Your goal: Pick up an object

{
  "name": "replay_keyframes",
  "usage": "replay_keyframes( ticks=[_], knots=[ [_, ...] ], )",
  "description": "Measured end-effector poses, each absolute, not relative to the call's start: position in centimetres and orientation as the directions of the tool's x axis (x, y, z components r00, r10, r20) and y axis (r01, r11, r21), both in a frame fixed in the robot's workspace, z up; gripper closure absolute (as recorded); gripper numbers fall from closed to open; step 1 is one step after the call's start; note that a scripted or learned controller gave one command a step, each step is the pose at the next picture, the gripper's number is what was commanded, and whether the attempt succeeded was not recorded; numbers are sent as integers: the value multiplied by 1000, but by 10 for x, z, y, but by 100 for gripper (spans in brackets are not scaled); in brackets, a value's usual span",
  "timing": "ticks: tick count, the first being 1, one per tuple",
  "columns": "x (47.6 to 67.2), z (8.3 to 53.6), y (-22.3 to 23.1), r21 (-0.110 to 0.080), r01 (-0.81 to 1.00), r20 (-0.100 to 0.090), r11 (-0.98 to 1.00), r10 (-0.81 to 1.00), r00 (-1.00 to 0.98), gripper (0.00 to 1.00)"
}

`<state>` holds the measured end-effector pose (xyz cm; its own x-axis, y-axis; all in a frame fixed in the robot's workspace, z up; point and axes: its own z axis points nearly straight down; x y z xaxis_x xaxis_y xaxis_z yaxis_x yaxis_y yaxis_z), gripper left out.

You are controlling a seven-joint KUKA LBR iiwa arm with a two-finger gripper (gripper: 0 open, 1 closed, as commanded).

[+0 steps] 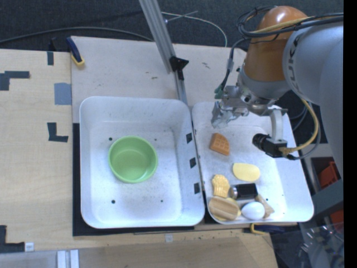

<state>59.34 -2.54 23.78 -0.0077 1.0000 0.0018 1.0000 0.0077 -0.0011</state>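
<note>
Grey and orange, the arm is reaching in from three o'clock and hanging over the upper part of the right-hand bin. Its jaws are pointing down above the bin floor at about twelve o'clock of that bin; whether they are spread or pressed together cannot be told from this slant, and nothing is showing between them.

Just below the jaws, toward six o'clock, a small orange waffle-like piece is lying on the white floor, apart from the metal tips. Further toward six o'clock a pale yellow oval is resting, and below it a cluster is crowding the bin's lower edge: a yellow ridged piece, a dark block, a tan round wooden-looking piece and a white egg shape, all touching or nearly touching one another.

At nine o'clock of all this, the left-hand bin is holding a green bowl, sitting upright near its middle. Both bins are resting side by side on the bench, whose light surface is carrying a few dark tape marks.
</note>
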Motion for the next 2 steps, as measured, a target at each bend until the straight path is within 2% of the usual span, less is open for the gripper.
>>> replay_keyframes(
  ticks=[2],
  knots=[
    [600,247,79,-1,1000,2,8,1000,-8,100]
  ],
)
